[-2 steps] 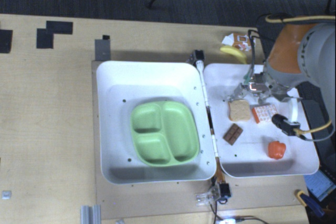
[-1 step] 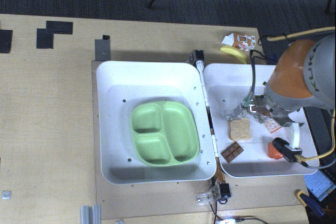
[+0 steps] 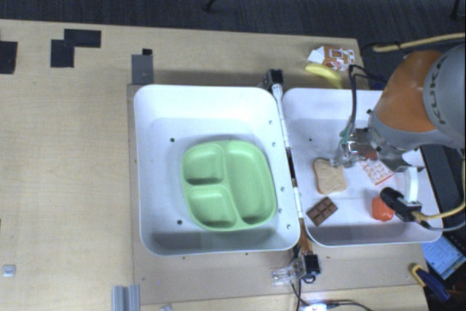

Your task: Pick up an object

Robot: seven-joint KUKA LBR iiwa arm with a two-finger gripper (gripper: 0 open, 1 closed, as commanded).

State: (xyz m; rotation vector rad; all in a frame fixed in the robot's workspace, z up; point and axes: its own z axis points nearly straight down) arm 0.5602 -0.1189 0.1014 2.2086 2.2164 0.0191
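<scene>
1. Arm is reaching in from the right, over the right bin (image 3: 306,107). Gripper (image 3: 348,151) is hanging low above the bin floor, just right of and slightly far of the toast slice (image 3: 330,176).
2. Claw state: cannot tell. The wrist body and cabling are masking it from above.
3. Step in hand, as I judge it: approach or descent toward a pick. Nothing is showing as lifted; all items are lying flat on the bin floor.
4. Likeliest target is the toast slice, sitting mid-bin toward the left. The next move is calling for a small shift left and near, then a straight drop.
5. Materials: the toast slice is tan, flat, rounded at the top and matte, probably a toy. The brown chocolate piece (image 3: 322,211) is lying near the front wall, a small ridged rectangle. The orange-red object (image 3: 381,208) is lying toward the right, rounded and glossy. A printed card (image 3: 377,171) is lying flat under the wrist.
6. Left bin (image 3: 149,156) is holding a pale green divided plate (image 3: 229,183), smooth plastic with three compartments.
</scene>
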